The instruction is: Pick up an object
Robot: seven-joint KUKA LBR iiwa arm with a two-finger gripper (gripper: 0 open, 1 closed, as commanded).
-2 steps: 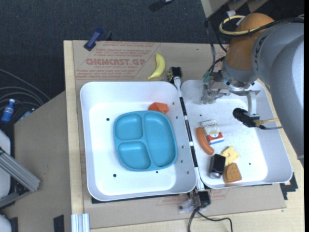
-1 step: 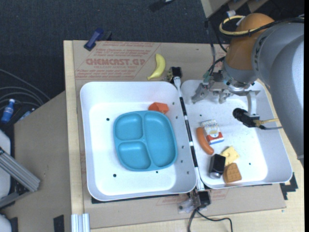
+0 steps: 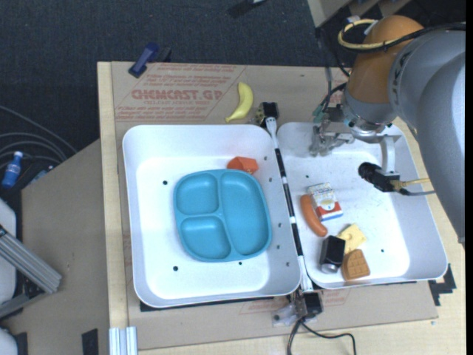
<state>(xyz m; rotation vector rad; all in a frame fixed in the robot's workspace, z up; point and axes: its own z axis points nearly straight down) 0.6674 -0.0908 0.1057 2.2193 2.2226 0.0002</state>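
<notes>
The left bin (image 3: 148, 198) holds a blue plate (image 3: 220, 214) and an orange piece (image 3: 243, 164). The right bin (image 3: 414, 250) holds a hot dog (image 3: 312, 214), a small box (image 3: 324, 200), a black block (image 3: 332, 252) and 2 crackers (image 3: 355, 251). The gripper (image 3: 325, 143) hangs over its far left corner, holding nothing.

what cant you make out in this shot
- Gripper, camera view: too small and dark against the right bin to tell open from shut.
- Orange block: its lower part sits behind the blue tray rim.
- Small carton: print too small to read.
- Arm: cut off by the right edge.
</notes>
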